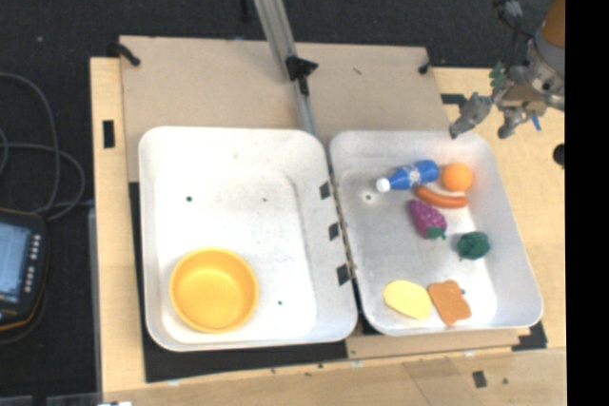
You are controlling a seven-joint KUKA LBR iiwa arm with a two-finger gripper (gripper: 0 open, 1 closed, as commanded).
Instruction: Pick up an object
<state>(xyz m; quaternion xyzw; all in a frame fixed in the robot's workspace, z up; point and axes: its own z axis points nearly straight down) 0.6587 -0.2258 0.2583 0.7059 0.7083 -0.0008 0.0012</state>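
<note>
gripper point(487, 116) above right bin's point(509, 204) top-right corner | fingers point(464, 119) apart, nothing btwn, touching nothing | bottle point(409, 176), orange point(458, 177) in bin, near | yellow bowl point(213, 290) in left bin point(238, 166)

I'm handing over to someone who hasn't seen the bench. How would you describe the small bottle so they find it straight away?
Look in the right bin, near its far edge. The bottle lies on its side there, blue with a white cap pointing toward the left bin. An orange ball touches its other end; nothing else in that bin is blue.
</note>
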